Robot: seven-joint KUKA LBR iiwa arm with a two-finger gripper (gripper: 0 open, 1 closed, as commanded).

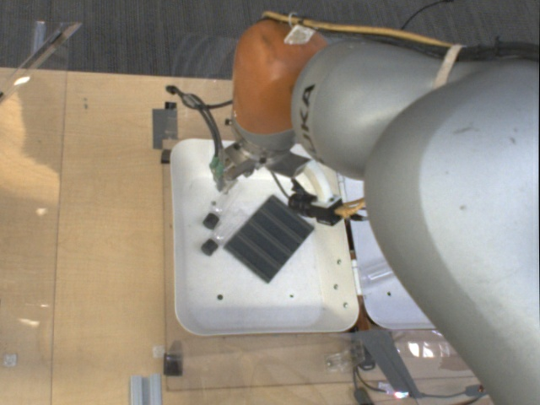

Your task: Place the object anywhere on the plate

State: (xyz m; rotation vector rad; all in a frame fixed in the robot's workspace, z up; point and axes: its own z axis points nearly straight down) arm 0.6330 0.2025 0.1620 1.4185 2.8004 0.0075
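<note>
You see the arm (405, 142) spread over the left white bin (190, 298), hiding much of its far side, so the plate cannot be picked out with certainty. The dark ribbed slab (268, 239), which I take to be the object, lies flat on the bin floor just beside the gripper (208, 234), on its arm-ward side. Its long axis runs diagonally, one end towards the arm's wrist, the other towards the bin's near left. The gripper is spread apart with nothing between its fingertips (209, 220). Closing here would likely catch air. The slab lies low and broad, so a pinch may slip or nudge it.
</note>
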